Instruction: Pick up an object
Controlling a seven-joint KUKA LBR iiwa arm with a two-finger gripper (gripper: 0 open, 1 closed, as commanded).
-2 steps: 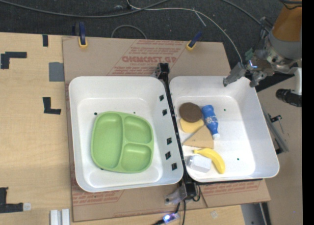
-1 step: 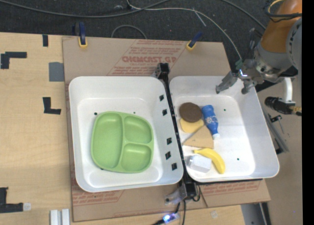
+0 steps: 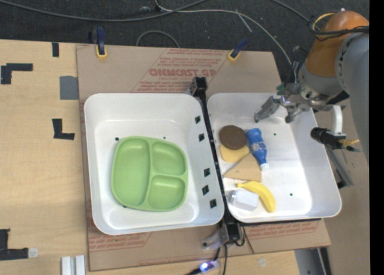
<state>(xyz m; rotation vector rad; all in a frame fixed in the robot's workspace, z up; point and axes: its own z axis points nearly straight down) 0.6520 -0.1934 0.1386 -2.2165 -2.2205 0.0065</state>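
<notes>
Two white bins, open jaws above the blue bottle.

The grey arm with its orange band reaches in from the right; its two-finger end effector hangs with fingers spread apart, gripping nothing.
</notes>
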